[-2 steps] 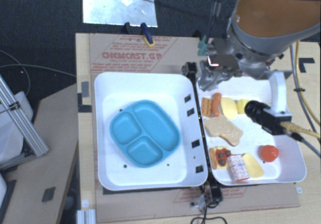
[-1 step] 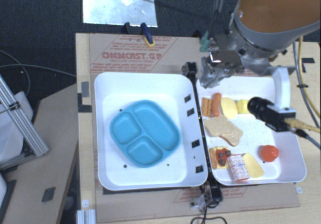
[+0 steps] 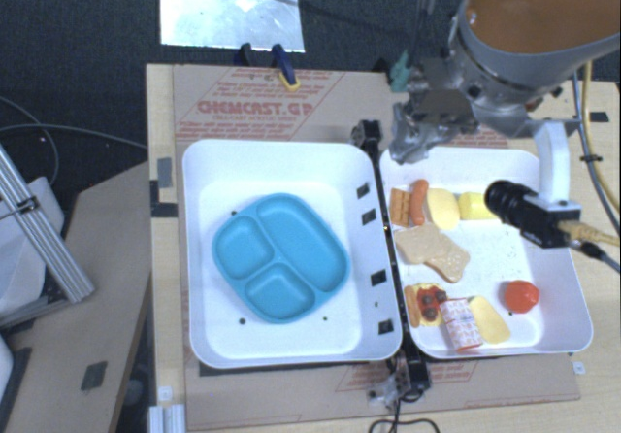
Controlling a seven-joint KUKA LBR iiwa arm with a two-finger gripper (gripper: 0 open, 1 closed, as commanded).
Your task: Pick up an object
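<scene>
- Nearest me, at 5 o'clock in the right bin (image 3: pixel 572 329): a small patterned packet (image 3: pixel 461 324) lying on a pale yellow piece (image 3: pixel 492 320), with a red tomato-like toy (image 3: pixel 521 296) just beside at 3 o'clock. Loose and apart from the walls, so I judge these the easy picks.
- Bin centre: a toast-shaped slice (image 3: pixel 433 252) lying flat, probably awkward for two fingers.
- Far end, 11 o'clock of that bin: a sausage (image 3: pixel 418 201) beside a yellow wedge (image 3: pixel 443 209), close to the divider; little finger room there, I'd guess.
- Left bin (image 3: pixel 209 188): a blue divided tray (image 3: pixel 279 255) lies flat in the middle, nothing in its compartments.
- Farthest, 12 o'clock over the right bin's far rim: the gripper (image 3: pixel 415 142) hangs above the food. I cannot tell how it is set, and I see nothing in its grasp. Pick not yet made, by my reading.
</scene>
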